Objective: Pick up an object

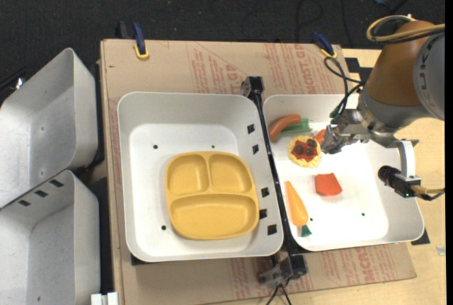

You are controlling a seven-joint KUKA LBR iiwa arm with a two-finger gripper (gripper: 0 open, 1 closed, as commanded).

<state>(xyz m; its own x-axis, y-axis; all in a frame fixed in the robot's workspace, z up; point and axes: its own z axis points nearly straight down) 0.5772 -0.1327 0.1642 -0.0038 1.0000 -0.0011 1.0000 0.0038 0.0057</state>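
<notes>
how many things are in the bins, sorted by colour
Yellow: 2, the divided plate and the tart with red topping
Orange: 2, the carrot and the hot dog
Red: 1, the red block
Total: 5

Divided tray (pixel 211 195) in left bin (pixel 134 155); tart (pixel 305 151), carrot (pixel 296 205), block (pixel 328 185) in right bin (pixel 396 226).

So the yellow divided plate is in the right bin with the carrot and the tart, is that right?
Not quite. The camera view shows the yellow divided plate alone in the left bin. The carrot and the tart lie in the right bin.
</notes>
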